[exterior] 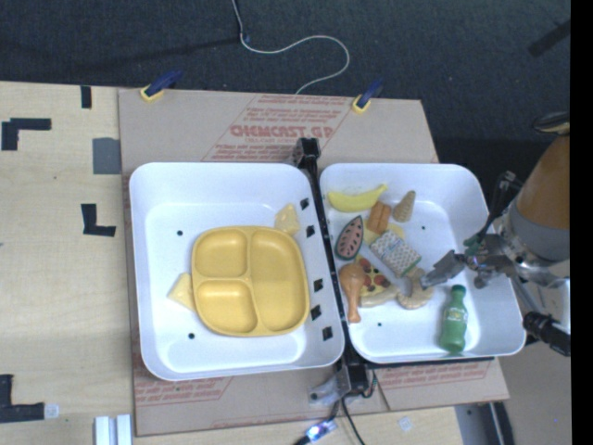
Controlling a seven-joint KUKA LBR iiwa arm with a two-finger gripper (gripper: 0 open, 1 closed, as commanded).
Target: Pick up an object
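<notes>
Two white bins (148, 248) sit side by side. We see the gripper (443, 269) above the bottle (453, 319), which lies cap up; we can't tell its jaws.

Dark blue carpet (111, 17) behind; pale wooden bench (56, 276); cardboard sheet (269, 128) with 2 clips.

The arm (547, 202) enters from the right edge of the view, its orange band at the upper part and the grey wrist section below it. From the wrist the tool (443, 269) reaches leftward and slightly downward, held low at a slant. Its dark fingers are too small and blurred to read clearly.
</notes>
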